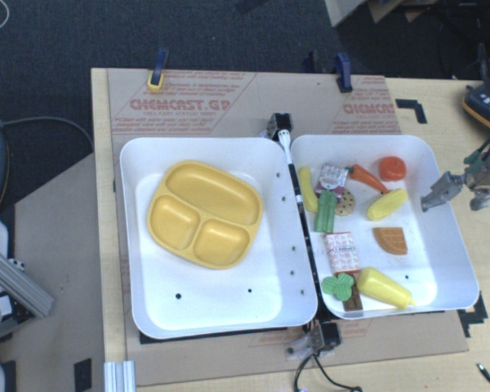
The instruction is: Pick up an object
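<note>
The right bin [441, 251] holds several toy foods: a red tomato [393, 168], an orange carrot [366, 178], a yellow oblong piece [387, 204], a brown toast slice [389, 240], a green cucumber [325, 211], a pink-white packet [341, 251], and a yellow pepper-like piece [384, 287]. My gripper [459, 196] hangs over that bin's right rim, level with the yellow oblong piece and to its right. Its fingers stand spread, open, with nothing between them.
A yellow divided plate [204, 213] lies in the left bin [229, 300]. More items crowd the right bin's left side: a thin yellow piece [308, 188], a small wrapper [333, 175], a green leafy toy [337, 286]. Clamps [156, 70] grip the board's far edge.
</note>
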Tool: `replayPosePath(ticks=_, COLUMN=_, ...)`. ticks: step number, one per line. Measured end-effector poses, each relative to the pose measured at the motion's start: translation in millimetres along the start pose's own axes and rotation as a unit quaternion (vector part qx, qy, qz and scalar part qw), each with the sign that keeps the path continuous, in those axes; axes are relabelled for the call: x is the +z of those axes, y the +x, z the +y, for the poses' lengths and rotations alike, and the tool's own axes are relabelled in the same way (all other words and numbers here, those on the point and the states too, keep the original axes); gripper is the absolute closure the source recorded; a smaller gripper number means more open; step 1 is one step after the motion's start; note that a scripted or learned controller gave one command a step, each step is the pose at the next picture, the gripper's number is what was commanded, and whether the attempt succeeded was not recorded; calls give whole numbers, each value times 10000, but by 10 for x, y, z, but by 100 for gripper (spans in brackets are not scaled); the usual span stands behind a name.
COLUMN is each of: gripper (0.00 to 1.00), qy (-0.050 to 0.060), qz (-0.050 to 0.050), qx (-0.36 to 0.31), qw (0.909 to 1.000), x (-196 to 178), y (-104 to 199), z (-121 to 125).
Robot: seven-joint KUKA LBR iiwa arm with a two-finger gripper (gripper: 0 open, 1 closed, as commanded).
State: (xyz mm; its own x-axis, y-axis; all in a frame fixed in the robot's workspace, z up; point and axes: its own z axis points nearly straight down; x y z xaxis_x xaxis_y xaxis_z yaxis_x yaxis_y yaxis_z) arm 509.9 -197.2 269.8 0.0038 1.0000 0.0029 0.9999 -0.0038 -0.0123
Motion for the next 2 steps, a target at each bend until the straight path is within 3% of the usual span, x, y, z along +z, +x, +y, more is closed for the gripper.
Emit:
replayPosePath(ticks=1, gripper=0, qy=-65, qz=-18, qx=-19, qw=10000, x=-67, y=5, z=22)
replayPosePath(ticks=2, gripper=0, qy=-38, qz=-3, qx=-17, qw=10000, x=393, y=1, z=-53)
